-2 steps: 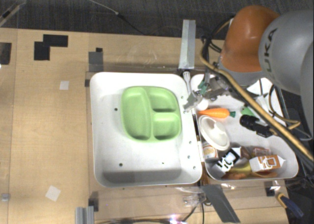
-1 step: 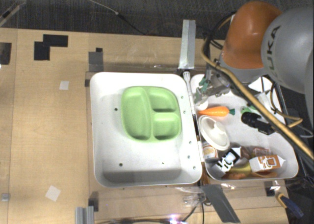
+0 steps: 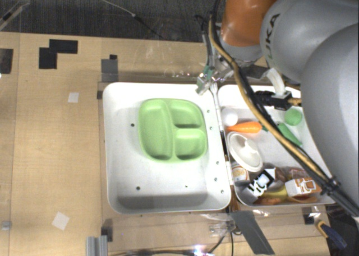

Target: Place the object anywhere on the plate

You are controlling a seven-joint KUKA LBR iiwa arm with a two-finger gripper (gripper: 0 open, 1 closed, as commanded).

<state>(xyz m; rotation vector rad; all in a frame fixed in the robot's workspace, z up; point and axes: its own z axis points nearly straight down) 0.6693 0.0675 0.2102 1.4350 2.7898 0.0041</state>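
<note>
Resting plate: a green plate (image 3: 171,130) with three compartments lies in the left bin (image 3: 120,193), toward its upper middle, nothing on it.
Objects: the right bin (image 3: 238,199) holds the loose items, all apart from the plate across the shared wall.
Carrot: an orange carrot (image 3: 244,128) lies crosswise near that wall, just below a small white ball (image 3: 230,118).
Bowl: a white bowl (image 3: 245,151) sits below the carrot.
Clutter: a black-and-white item (image 3: 259,182) and a brown carton (image 3: 302,186) crowd the bin's lower end; green pieces (image 3: 292,117) lie further right.
Gripper: the gripper (image 3: 206,83) hangs over the top of the wall between the bins; I cannot tell how it is set.
Arm: the grey arm (image 3: 314,36) covers the upper right.
</note>
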